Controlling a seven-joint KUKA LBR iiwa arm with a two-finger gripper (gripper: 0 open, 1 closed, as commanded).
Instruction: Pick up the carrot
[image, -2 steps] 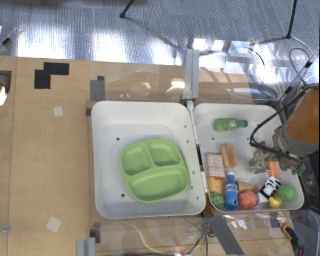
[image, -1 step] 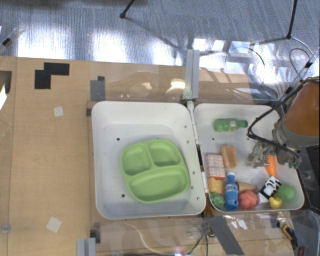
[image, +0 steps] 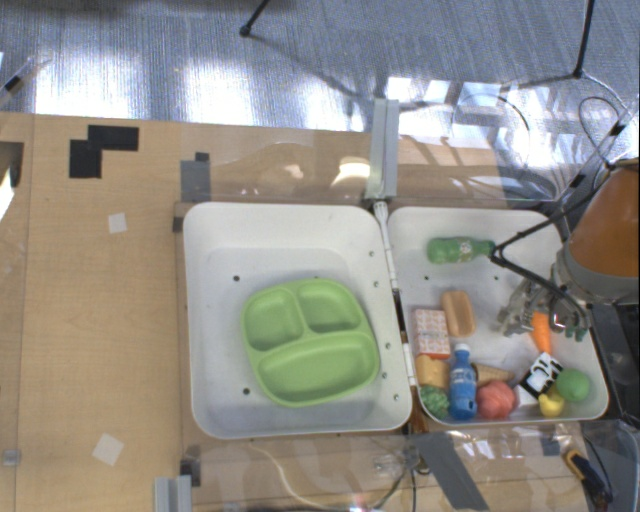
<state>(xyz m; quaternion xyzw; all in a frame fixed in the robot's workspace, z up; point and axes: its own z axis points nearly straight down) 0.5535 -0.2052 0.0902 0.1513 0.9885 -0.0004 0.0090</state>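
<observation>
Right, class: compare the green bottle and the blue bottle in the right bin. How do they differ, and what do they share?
Colour: the green bottle is green all over; the blue bottle is blue with a white label.
Pose: the green bottle's long axis runs across the bin, the blue bottle's runs from far side to near.
Place: the green bottle lies by itself near the far wall; the blue bottle is crowded among other items at the near wall.
Both sit in the right bin.

Light wood counter (image: 90, 330) with black squares (image: 100, 147) at left; grey ribbed floor (image: 180, 60) beyond, patches of glare, tripod legs (image: 583, 45).
</observation>
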